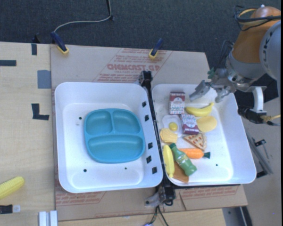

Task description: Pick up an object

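Left bin [66,126] carries a blue divided plate [115,134]. Right bin [236,140] is crowded toward its left wall: cartons, bottle, carrot. Gripper [208,92] hangs over the far edge, fingers spread, gripping nothing (banana [200,110] just beneath).

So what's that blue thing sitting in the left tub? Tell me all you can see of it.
It is a light blue divided plate, plastic by the look of it, a rounded rectangle with three compartments: two smaller ones along its far side and one wide one along its near side, parted by raised ridges. It lies flat and right way up near the middle of the left white bin, resting on the bin's floor. All three compartments look bare, and nothing else touches it.
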Available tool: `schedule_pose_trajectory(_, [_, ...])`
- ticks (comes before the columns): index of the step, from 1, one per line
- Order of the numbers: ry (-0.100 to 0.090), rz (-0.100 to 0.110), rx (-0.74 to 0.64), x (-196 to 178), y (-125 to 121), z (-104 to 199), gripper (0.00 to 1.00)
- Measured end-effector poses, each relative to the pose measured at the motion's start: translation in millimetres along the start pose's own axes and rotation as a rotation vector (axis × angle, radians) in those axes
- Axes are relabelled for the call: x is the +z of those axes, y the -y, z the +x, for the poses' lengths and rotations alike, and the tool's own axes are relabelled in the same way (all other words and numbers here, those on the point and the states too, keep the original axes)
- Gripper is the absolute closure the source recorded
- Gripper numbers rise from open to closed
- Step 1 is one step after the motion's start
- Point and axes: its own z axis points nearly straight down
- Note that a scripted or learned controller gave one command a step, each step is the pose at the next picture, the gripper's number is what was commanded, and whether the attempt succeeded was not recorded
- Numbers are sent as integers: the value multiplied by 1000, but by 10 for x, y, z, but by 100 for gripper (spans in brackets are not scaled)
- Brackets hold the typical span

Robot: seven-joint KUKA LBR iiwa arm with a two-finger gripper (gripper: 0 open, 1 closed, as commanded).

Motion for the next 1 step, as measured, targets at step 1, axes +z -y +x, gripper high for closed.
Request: schedule_pose_trajectory(1, [2, -11, -2, 1152, 231, 169, 0])
